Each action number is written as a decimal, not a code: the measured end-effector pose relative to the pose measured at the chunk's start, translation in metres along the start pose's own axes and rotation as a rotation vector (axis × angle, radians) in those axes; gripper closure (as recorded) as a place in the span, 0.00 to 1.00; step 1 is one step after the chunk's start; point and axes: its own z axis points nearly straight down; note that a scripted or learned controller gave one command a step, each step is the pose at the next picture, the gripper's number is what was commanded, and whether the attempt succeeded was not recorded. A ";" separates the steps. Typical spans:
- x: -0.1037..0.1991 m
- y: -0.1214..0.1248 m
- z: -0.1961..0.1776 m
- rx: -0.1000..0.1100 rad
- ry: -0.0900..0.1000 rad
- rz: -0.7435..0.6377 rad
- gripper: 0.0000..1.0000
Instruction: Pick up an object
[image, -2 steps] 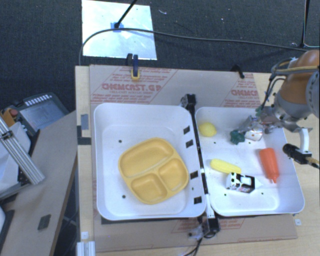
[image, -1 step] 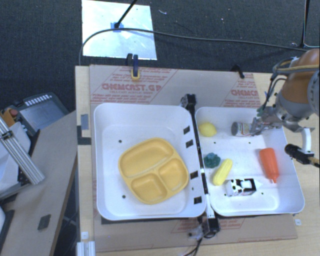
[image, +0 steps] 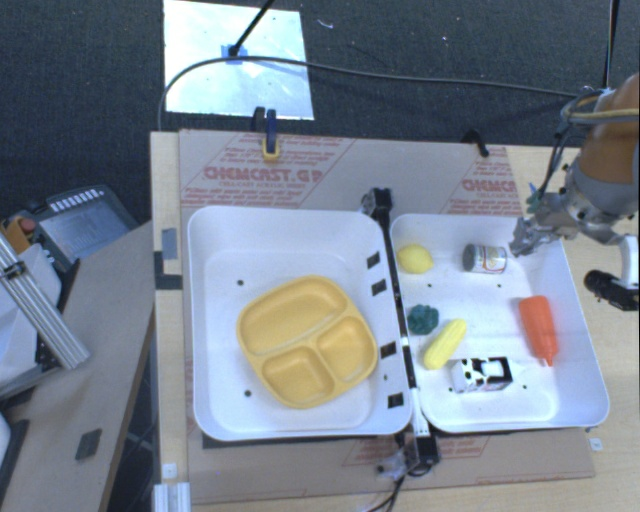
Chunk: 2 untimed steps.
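The right bin (image: 575, 405) holds a yellow lemon (image: 415, 259), a small grey can (image: 486, 258) lying on its side, a dark green broccoli piece (image: 423, 319), a yellow corn cob (image: 444, 343), an orange carrot (image: 538, 327) and a black-and-white toy cow (image: 481, 374). My gripper (image: 525, 243) hangs over the bin's far right part, just right of the can and apart from it. Nothing shows between its fingers.
The left bin (image: 215, 300) carries a yellow divided tray (image: 305, 340). A black divider strip (image: 392, 300) runs between the bins. Cardboard lies under both bins. A grey device and metal rail sit on the table at far left.
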 end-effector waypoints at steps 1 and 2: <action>0.003 -0.005 -0.049 0.000 0.000 -0.001 1.00; 0.003 -0.004 -0.065 0.002 0.001 -0.001 1.00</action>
